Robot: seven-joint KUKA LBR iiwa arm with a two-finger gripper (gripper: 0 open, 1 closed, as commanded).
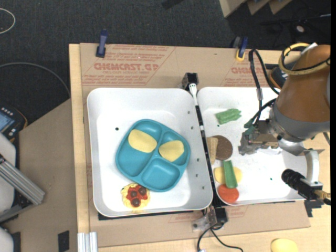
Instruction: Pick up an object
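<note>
gripper (251, 140) first: it hangs low over the right bin (273, 190), dark against the white floor, just right of the brown disc (222, 147) and below the green leaf piece (228, 116). whether it is apart or together i cannot tell, since the wrist hides its tips from this angle, and nothing can be seen caught in it. the arm (302, 96) comes in from the right and bends down steeply, probably so the gripper meets the bin floor straight on for a top-down grab.

going by size from there: the table (157, 62) carries both bins side by side, so items can be taken from either one. the left bin (100, 140) holds a blue tray (151, 173) with three wells; two of them each hold a yellow piece, one upper left (139, 140) and one right (171, 150), sitting as served portions. touching the tray's lower left edge lies a small yellow item with red berries (135, 195).

the right bin's things cluster along its left wall. the brown disc sits mid-wall; below it a green stick (229, 174) lies over a pale yellow piece (236, 176) and reaches a red-orange piece (229, 194) at the bin's front edge. the green leaf piece lies apart, nearer the back.

any of these would serve the task. judging by position, the brown disc is the closest candidate, though its flatness looks awkward to pinch from above.
</note>
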